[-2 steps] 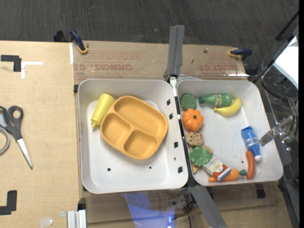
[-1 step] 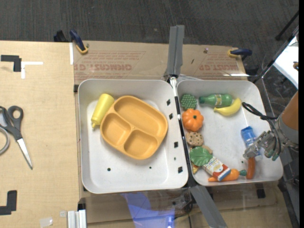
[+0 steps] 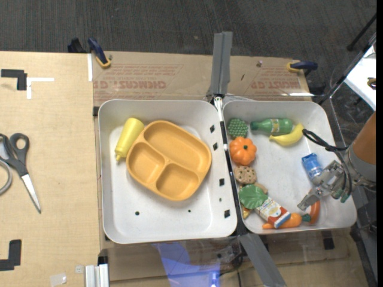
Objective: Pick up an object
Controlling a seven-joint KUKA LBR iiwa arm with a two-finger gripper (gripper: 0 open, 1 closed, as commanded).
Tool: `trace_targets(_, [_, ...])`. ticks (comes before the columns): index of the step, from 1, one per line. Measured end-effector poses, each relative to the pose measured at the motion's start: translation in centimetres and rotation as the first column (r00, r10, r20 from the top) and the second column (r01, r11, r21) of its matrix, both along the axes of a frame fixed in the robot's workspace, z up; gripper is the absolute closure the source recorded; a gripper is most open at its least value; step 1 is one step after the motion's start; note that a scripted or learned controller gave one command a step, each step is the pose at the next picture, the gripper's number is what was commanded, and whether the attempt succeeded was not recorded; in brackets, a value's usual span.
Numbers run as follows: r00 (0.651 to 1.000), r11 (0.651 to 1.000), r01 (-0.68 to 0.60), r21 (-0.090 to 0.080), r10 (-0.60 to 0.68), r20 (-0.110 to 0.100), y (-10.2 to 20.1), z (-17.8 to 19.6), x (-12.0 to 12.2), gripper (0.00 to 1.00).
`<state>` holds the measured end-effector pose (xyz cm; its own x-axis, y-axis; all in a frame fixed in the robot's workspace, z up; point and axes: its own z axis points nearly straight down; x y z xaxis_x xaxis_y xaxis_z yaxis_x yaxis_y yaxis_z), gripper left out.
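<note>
A robot claw (image 3: 316, 197), its opening impossible to judge, hovers at four o'clock in the right bin (image 3: 323, 115) near a carrot (image 3: 286, 221). Crowded toys could block a grasp.

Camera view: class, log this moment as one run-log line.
end effector: low in right bin | nearest: carrot, blue can | grasp: unconfirmed

Bench as I see it: pale wooden top (image 3: 48, 160) at the frame's left, brown cardboard sheet (image 3: 179, 76) under the bins.

On it sit two shallow white plastic bins (image 3: 114, 220), centre and right, touching; grey-handled scissors (image 3: 21, 166) lie at far left.
</note>
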<state>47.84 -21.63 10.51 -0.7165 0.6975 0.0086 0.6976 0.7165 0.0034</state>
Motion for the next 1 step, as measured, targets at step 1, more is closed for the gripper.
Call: trace_targets(1, [1.000,1.000,0.014,-0.008,-0.014,0.005,2.40,-1.32,-0.02,0.00])
